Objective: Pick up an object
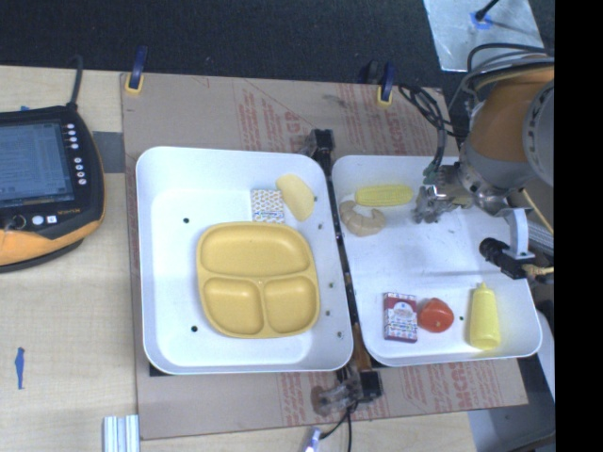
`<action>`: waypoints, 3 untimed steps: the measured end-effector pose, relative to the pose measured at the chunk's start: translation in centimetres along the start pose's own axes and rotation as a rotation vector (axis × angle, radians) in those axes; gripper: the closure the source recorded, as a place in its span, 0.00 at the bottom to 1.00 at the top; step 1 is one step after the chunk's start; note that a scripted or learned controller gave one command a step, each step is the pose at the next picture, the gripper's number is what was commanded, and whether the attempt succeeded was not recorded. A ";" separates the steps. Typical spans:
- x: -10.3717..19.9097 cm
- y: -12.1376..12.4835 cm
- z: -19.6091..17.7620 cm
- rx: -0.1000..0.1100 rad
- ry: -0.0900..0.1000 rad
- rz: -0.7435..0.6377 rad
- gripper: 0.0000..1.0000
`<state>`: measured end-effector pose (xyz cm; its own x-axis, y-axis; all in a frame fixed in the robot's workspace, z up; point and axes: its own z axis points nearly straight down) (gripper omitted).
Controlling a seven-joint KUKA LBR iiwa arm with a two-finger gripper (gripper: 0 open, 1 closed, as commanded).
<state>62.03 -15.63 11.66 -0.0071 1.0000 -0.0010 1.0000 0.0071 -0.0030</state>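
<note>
My gripper [432, 205] hangs low over the back of the right bin [528, 347], just right of a yellow corn cob [383, 195] and a tan pastry [363, 219]. I see nothing held in it. Near the front of that bin lie a red box [400, 316], a red tomato [435, 315] and a yellow mustard bottle [483, 316]. The left bin [160, 252] holds a yellow divided plate [256, 278], a small patterned packet [268, 205] and a pale yellow piece [295, 196].
A tablet in an orange case [42, 182] lies on the bench at the far left. Clamps [137, 69] hold the cardboard mat at the back. Cables [424, 111] trail behind the right bin, beside the arm's orange band [504, 111].
</note>
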 end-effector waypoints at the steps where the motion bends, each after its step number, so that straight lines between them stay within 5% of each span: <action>1: 5.0 -3.4 -0.9 0.002 0.000 -0.001 1.00; 2: 10.7 2.6 -7.6 -0.001 0.002 0.003 1.00; 3: 10.6 2.5 -7.6 0.000 0.001 0.003 0.00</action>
<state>64.50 -4.97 19.21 -0.0044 1.0000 0.0003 1.0000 0.0044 -0.0032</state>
